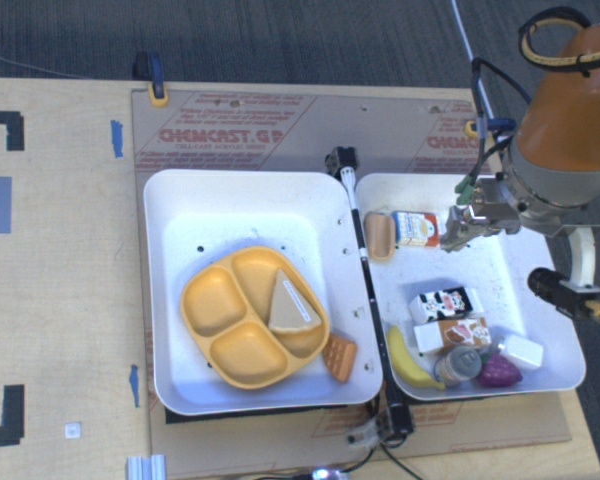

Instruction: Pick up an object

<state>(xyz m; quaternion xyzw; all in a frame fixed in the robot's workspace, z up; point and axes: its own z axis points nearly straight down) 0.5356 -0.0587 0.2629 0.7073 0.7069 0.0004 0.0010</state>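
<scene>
My gripper (456, 236) hangs over the back of the right bin (565, 363), reaching in from the right. Just left of it lies a small white carton with an orange end (416, 228), and a tan hot dog bun (379, 235) lies beside that. Nothing shows between the gripper and these. Toward the front of the same bin sit a black-and-white carton (442, 303), a brown box (465, 329), a white block (521, 350), a banana (406, 360), a grey can (460, 365) and a purple piece (499, 371).
The left bin (180, 208) holds a yellow divided plate (220, 313) with a pale wedge (288, 306) in one section, and an orange waffle piece (340, 357) beside it. A black clamp (341, 160) sits where the bins meet. The arm's grey and orange body fills the right side.
</scene>
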